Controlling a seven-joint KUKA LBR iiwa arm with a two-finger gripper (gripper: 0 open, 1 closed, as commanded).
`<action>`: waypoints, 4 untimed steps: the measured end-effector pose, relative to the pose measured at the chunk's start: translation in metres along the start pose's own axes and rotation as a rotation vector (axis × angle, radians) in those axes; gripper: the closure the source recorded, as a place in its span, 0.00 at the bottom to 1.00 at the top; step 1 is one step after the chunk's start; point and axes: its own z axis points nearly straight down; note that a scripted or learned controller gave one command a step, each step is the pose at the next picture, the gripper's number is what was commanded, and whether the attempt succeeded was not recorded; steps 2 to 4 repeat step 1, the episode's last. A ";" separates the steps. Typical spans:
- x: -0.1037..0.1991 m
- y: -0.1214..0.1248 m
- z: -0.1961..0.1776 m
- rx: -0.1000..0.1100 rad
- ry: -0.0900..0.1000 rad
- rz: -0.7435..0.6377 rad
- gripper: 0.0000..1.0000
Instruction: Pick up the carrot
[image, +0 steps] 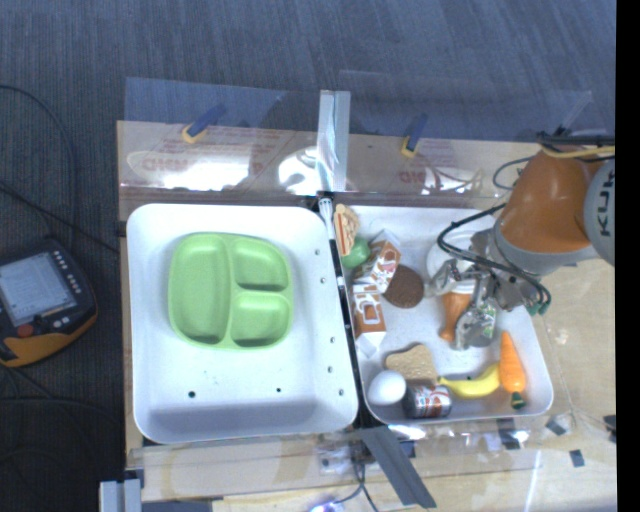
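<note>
Item: tapered orange plastic carrot (512, 365), lying at right bin's lower right, beside yellow banana (474, 383). Gripper (476, 322) poised just left above; fingers' state cannot be told.

Green divided plate (229, 290): smooth matt plastic. White bins (240, 400): glossy plastic. Carrot (512, 364): smooth, orange, slight sheen.

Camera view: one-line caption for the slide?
KUKA arm's claw hovers in the right bin beside the carrot, among toy foods; green divided plate sits in the left bin.
</note>
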 end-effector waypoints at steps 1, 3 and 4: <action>-0.004 0.012 0.000 0.002 0.000 0.178 0.00; -0.004 0.012 0.000 0.002 0.000 0.178 0.00; -0.004 0.012 0.000 0.002 0.000 0.178 0.00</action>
